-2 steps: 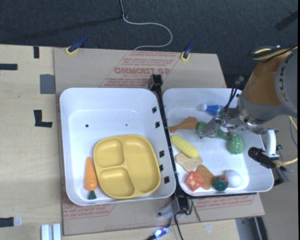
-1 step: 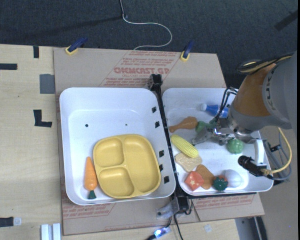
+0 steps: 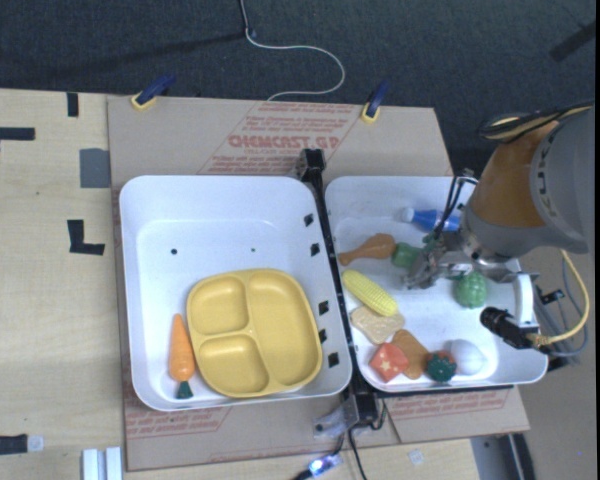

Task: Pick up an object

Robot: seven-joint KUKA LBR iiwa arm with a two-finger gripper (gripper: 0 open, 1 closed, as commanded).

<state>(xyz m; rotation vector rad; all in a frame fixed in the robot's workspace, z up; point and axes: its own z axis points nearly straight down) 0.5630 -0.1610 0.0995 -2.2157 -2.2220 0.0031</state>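
The right bin [image 3: 375, 206] holds several toy foods. My gripper [image 3: 425, 271] hangs low over its middle, just right of a small dark green piece [image 3: 406, 256] that touches the thick end of a brown drumstick [image 3: 368, 250]. A green round toy [image 3: 470, 289] lies just right of the gripper. A yellow corn cob [image 3: 369, 292] lies to its lower left. Behind the wrist sits a blue and white item [image 3: 420, 216], partly hidden by cables. Nothing can be seen held.
Along the right bin's front lie a tan cracker [image 3: 376, 324], a red piece [image 3: 387, 362], a brown wedge [image 3: 412, 347], a dark green ball [image 3: 440, 369] and a white egg [image 3: 466, 355]. The left bin [image 3: 140, 200] holds a yellow divided plate [image 3: 252, 330] and a carrot [image 3: 181, 352].
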